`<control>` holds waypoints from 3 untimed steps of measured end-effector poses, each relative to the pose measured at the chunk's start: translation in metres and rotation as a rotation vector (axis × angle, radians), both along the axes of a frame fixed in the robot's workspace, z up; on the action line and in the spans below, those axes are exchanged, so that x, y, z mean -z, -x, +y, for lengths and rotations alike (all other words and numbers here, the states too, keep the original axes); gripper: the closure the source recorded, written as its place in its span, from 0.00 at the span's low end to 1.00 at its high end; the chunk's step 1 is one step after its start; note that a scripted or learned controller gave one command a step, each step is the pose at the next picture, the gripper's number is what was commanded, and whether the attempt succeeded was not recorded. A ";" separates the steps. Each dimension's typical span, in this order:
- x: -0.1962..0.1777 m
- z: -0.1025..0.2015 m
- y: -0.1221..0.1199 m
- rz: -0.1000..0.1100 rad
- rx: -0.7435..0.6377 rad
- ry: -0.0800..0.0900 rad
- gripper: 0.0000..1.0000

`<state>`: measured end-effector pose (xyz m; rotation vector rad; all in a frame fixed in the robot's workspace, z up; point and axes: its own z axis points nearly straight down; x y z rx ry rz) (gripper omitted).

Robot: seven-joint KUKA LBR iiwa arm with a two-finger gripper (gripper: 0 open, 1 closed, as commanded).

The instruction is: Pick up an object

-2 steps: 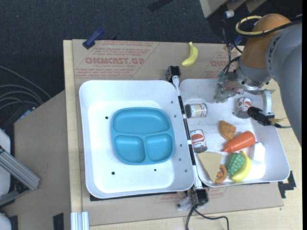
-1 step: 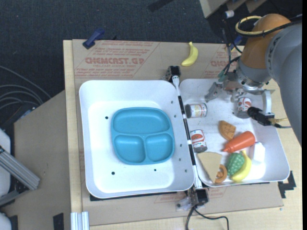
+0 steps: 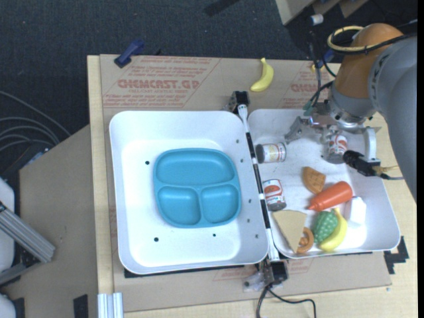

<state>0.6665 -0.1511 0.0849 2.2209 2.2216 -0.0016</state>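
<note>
Left bin (image 3: 132,177) has just the blue divided tray (image 3: 197,185) sitting in the middle of it, nothing to grab there unless the program goes for the tray itself. A loose banana (image 3: 263,76) lies on the board behind the bins, out of play.

All the action is in the right bin (image 3: 387,227). Going across: a small jar (image 3: 271,152) on its side near the divider, a little can (image 3: 273,192) just below it, a tan wedge (image 3: 289,224) at the front edge, then a brown piece (image 3: 314,179), the orange carrot (image 3: 330,196), and a green and yellow cluster (image 3: 328,229) touching it at the front.

The gripper (image 3: 322,130) hangs low over the back of that bin, with a small red and white can (image 3: 339,144) right under it. I honestly can't tell if the jaws are spread or closed from this angle, and nothing is clearly held. So I'd say it's the approach or descent step, pick not yet made. Next it needs to line up squarely on one item and close, probably that can, without nudging it against the wall.
</note>
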 end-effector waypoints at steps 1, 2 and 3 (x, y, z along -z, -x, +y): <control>-0.011 0.000 -0.001 -0.002 -0.001 0.002 1.00; -0.010 0.001 -0.001 -0.002 -0.001 0.002 0.00; 0.000 -0.004 0.000 0.001 -0.001 -0.001 0.00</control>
